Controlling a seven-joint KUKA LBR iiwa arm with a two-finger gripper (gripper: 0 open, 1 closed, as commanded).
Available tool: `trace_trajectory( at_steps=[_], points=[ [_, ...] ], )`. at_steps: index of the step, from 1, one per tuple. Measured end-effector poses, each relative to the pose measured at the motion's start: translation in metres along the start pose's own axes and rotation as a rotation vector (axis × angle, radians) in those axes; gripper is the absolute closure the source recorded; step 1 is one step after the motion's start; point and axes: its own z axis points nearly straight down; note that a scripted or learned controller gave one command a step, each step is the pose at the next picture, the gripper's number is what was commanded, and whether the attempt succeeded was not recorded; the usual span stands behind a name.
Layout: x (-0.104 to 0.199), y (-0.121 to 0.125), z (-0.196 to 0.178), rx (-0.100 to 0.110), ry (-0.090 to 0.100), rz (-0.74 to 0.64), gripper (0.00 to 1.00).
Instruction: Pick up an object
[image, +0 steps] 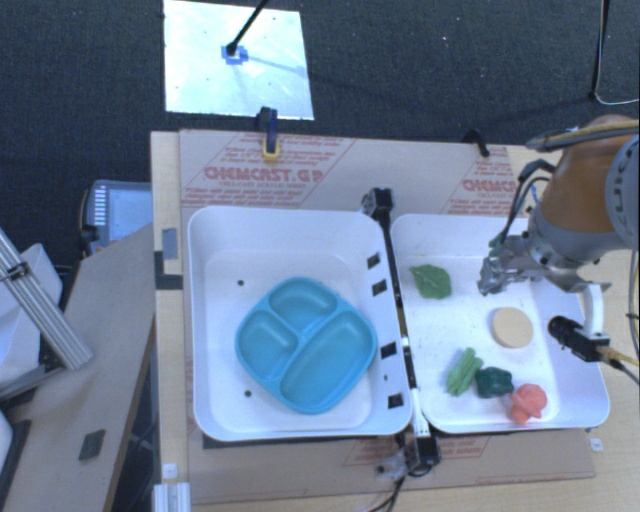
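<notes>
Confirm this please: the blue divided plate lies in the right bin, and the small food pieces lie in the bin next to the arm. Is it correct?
Not quite. The camera view shows the blue divided plate in the left bin, not the right one. The rest holds: the small food pieces, among them a tan round piece, lie in the right bin, next to the arm.

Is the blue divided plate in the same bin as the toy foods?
No, the blue divided plate lies in the left bin.

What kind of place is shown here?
Probably a robotics lab test bench, not a kitchen. A grey arm reaches over two white bins on a board; toy foods lie in one bin and a blue tray in the other.
</notes>
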Motion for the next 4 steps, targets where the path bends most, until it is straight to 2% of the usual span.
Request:
trace_trajectory(
  at_steps=[2, 4],
  points=[
    [-0.011, 0.006, -0.107, -0.003, 0.0, -0.003, 1.0],
    [0.085, -0.014, -0.089, 0.004, 0.003, -0.009, 1.0]
  ],
)
